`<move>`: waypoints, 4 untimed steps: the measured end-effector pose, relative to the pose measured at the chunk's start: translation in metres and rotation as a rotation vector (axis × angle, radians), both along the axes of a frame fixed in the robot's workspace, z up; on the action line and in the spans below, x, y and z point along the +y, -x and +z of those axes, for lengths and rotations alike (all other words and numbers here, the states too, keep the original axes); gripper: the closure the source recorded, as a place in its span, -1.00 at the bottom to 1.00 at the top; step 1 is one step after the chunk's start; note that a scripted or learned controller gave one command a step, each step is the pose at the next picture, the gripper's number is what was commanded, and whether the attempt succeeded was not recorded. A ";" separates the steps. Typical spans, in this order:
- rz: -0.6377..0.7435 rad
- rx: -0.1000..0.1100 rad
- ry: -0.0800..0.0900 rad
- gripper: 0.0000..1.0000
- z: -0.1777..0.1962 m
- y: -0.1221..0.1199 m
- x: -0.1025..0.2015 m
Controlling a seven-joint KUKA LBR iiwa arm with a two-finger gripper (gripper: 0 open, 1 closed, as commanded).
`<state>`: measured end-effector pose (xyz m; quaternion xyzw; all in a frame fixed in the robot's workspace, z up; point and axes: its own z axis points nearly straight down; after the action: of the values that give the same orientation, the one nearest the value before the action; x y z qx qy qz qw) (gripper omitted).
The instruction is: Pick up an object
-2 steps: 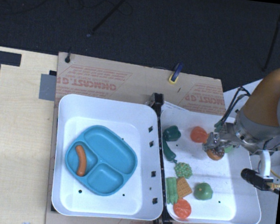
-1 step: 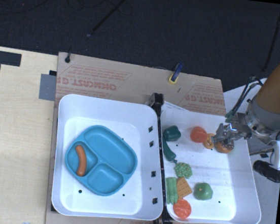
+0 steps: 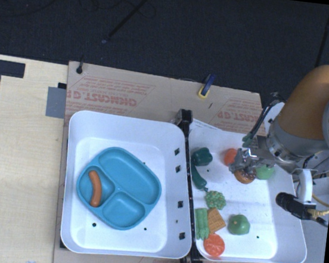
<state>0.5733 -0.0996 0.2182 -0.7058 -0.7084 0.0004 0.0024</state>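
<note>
So we've got two shallow white plastic bins sitting side by side on a cardboard sheet, glossy with rounded corners. In the left bin [image 3: 73, 230] there's a teal divided plate [image 3: 127, 186], smooth and rounded-off with three compartments, and a little orange hot dog [image 3: 94, 187] lies in its left compartment. The right bin [image 3: 284, 252] holds the toy food, which looks like moulded plastic: a dark green pepper-ish thing [image 3: 202, 157] near the divider, a bumpy broccoli floret [image 3: 215, 199] in the middle, a long green ribbed piece [image 3: 201, 223] touching a tan waffle-textured cracker [image 3: 216, 219], a round red tomato [image 3: 214, 246] at the near edge, and a green apple shape [image 3: 238, 224] just right of the cracker. The gripper [image 3: 245, 166] is down in the far part of the right bin, right over a round brown-and-orange item [image 3: 244, 177], with a red piece [image 3: 229, 157] on its left and something light green [image 3: 265, 170] on its right. We can't tell how far apart the claw is or whether it's actually got anything, it's too dark and cluttered there.
</note>
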 end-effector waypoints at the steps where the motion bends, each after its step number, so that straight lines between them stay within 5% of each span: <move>1: 0.001 0.000 -0.001 1.00 0.011 0.024 0.053; 3: 0.001 0.001 0.000 1.00 0.015 0.074 0.153; 4: -0.002 0.002 0.002 1.00 0.000 0.090 0.174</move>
<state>0.4832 0.0741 0.2179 -0.7067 -0.7075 0.0021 0.0024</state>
